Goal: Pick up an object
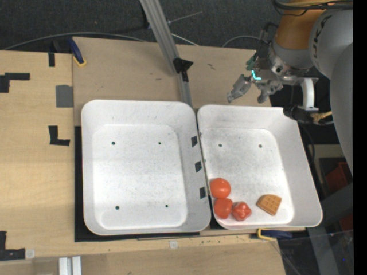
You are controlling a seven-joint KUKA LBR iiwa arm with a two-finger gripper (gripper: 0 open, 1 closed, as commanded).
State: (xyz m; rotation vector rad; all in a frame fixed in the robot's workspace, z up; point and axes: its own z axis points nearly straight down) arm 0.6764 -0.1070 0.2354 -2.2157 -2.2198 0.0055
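Nearest you, along the front wall of the right bin (298, 171), lie four small things, all well apart from the hand (251, 91) and on the far side of the bin from it. Look first at the three red pieces: a round red-orange ball (220, 187), a red piece (223, 208) just in front of it and touching it, and a lumpy red piece (241, 211) pressed against that one's side. A tan waffle-like piece (269, 204) sits just beside them, apart from the red cluster, closer to the side the arm comes from. Your hand hangs above the bench (126, 67) just past the bin's back rim, near its back corner, and over none of the objects. Its two fingers (237, 90) point down and stand spread, with nothing between them, so you are holding nothing. A small teal light glows at the wrist, below the orange band (301, 27). Away from the hand, the left bin (92, 153) lies side by side with the right one, their walls touching along the middle. A grey metal rail (163, 30) slants across the bench, ending near where the two bins meet at the back.
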